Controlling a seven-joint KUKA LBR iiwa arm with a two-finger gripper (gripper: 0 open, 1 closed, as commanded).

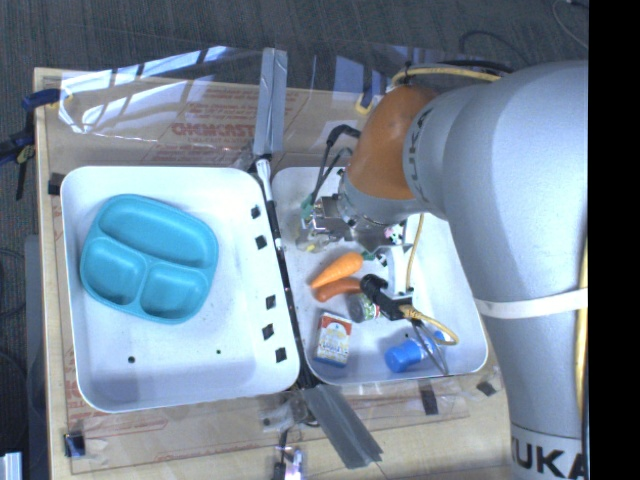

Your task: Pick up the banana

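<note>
Banana hidden from us; right bin [452, 280] holds carrot [336, 273], carton [334, 339], blue cup [405, 356]; left bin [238, 298] a blue plate [148, 258]; gripper [335, 218] grip we cannot tell.

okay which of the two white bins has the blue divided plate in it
The left bin holds the blue divided plate. The right bin, where the arm reaches in, holds small items like the carrot instead.
</note>
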